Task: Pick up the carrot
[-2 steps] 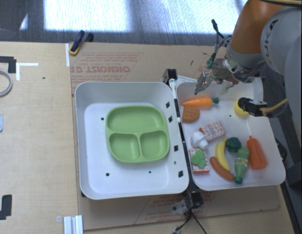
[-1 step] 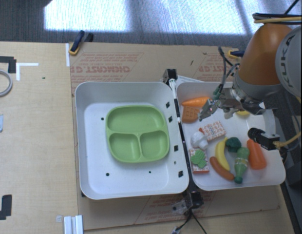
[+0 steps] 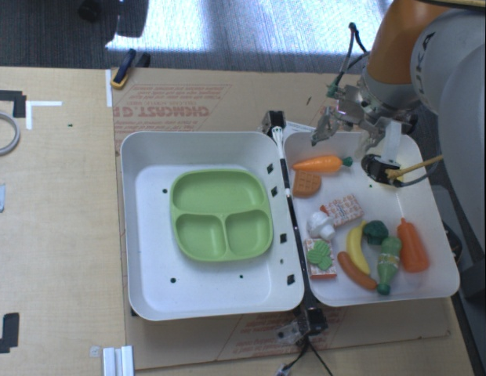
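The carrot [image 3: 317,164] is orange with a small green tip. It lies on its side at the far left of the right bin [image 3: 435,210], next to the divider. My gripper [image 3: 346,134] hangs just above and behind it, over the bin's far edge. Its two fingers [image 3: 319,129] are spread, so it is open with nothing between them. The carrot sits slightly in front of the left finger and apart from it.
A waffle piece [image 3: 307,183] touches the carrot's near side. The right bin also holds a wafer pack [image 3: 342,208], a banana [image 3: 354,245], broccoli [image 3: 375,230], a sausage [image 3: 357,271] and an orange vegetable [image 3: 413,246]. The left bin [image 3: 141,233] holds a green divided plate [image 3: 222,214].
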You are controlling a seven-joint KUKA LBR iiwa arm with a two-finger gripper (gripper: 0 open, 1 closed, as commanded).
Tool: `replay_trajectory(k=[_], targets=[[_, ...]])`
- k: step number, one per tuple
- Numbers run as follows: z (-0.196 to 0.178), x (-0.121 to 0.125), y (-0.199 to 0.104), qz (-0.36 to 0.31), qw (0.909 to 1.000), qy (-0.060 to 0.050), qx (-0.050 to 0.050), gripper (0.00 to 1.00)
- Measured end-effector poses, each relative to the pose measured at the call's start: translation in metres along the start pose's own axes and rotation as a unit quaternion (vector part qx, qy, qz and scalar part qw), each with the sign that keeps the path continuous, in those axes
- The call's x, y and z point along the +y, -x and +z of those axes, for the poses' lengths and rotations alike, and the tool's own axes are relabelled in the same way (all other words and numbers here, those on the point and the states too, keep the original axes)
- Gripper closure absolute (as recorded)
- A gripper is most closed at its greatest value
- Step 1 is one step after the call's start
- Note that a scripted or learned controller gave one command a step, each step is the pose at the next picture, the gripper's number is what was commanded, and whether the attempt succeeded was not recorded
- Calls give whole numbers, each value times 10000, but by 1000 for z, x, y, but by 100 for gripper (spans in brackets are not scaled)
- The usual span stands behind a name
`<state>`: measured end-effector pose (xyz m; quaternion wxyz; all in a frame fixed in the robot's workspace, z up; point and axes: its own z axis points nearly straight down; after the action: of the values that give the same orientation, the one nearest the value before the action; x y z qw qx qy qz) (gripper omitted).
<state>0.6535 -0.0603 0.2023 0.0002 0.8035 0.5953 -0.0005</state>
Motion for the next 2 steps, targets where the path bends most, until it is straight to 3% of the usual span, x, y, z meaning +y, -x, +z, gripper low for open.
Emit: replay_trajectory(k=[1, 2], targets=[[80, 6, 32, -2, 10000, -7, -1, 0], [109, 17, 38, -1494, 9888, 5, 3, 0]])
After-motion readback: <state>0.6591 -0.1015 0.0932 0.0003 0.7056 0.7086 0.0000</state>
